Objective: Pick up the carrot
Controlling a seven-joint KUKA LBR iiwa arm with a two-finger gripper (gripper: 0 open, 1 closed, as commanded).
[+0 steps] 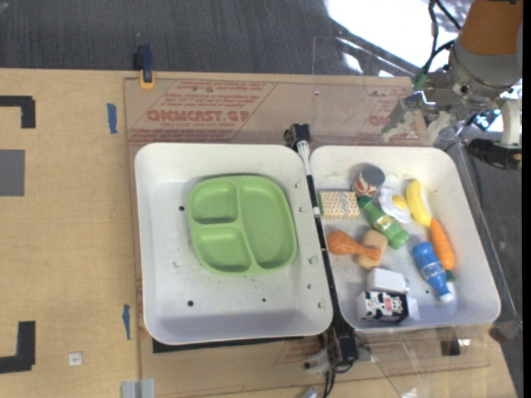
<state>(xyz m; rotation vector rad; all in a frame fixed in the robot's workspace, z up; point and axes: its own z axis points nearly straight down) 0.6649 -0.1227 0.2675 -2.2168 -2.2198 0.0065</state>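
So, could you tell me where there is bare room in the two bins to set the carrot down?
Left bin: bare floor rings the green plate, widest along the near edge. Right bin: crowded; carrot sits between banana and blue bottle.

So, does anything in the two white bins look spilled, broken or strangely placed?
Nothing stands out. The green divided plate lies flat in the left white bin. The orange carrot, yellow banana and blue bottle lie loosely together in the right white bin.
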